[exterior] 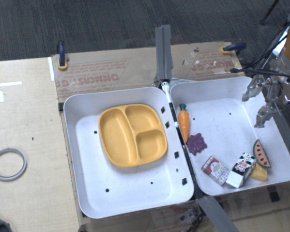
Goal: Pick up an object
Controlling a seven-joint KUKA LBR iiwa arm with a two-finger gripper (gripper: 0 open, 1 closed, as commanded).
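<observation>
Orange carrot [184, 123] lies along the right bin's [220, 91] left wall, a purple grape bunch [196, 143] just below it; a red carton [214, 169], milk box [241, 169], melon slice [262, 153] and yellow piece [260, 174] cluster at the near right corner. The gripper [261, 106] hangs over the right rim, fingers spread and bare. A yellow plate [133, 135] sits in the left bin [92, 197].

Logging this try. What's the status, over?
Gripper above right bin's right edge, nothing visibly held. Carrot, grapes, watermelon slice untouched. Nothing blocking.
</observation>
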